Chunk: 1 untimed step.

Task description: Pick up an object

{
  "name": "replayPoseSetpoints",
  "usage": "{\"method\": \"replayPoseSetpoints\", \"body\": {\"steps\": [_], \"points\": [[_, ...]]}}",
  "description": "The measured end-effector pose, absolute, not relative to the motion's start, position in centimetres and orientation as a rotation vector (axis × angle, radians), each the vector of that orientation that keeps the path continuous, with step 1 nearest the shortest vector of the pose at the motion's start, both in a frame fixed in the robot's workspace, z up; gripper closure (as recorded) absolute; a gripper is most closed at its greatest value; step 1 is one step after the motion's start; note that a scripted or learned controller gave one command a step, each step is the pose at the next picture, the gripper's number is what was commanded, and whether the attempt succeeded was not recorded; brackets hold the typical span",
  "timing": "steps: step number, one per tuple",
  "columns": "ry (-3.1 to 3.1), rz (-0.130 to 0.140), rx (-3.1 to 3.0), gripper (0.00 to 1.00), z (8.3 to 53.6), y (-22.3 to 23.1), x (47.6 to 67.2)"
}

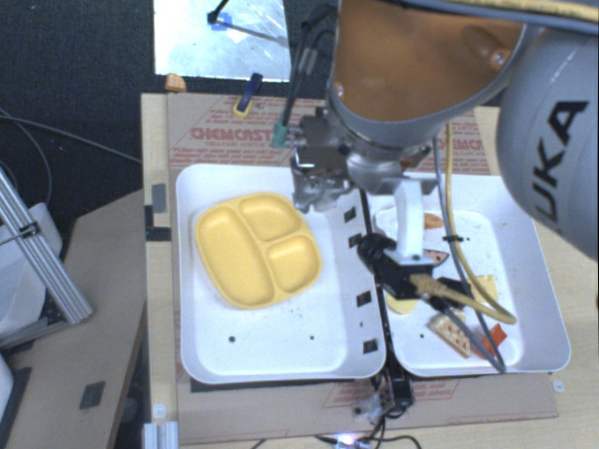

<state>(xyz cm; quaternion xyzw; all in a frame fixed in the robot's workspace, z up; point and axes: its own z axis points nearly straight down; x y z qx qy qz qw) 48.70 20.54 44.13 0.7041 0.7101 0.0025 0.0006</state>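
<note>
The gripper (312, 193) is hanging over the left bin (271, 344), at the far right edge of the yellow 3-compartment plate (255, 251) lying there; whether it is open or closed, I cannot tell. Small pieces (450, 334) are lying in the right bin (547, 340).

Two white bins (262, 349) (529, 251), one yellow divided plate (257, 251).

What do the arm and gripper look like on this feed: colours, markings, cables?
The arm is smooth light grey, with black letters KA readable on its big rounded link. A wide orange band sits above the wrist. The gripper below is blocky bare grey metal. A yellowish cable crosses the band; thin dark cables run beside it to a green plug.
</note>
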Motion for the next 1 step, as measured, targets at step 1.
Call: {"method": "replayPoseSetpoints", "body": {"steps": [1], "points": [[2.235, 0.012, 2.204, 1.0, 45.21, 20.57, 48.75]]}}
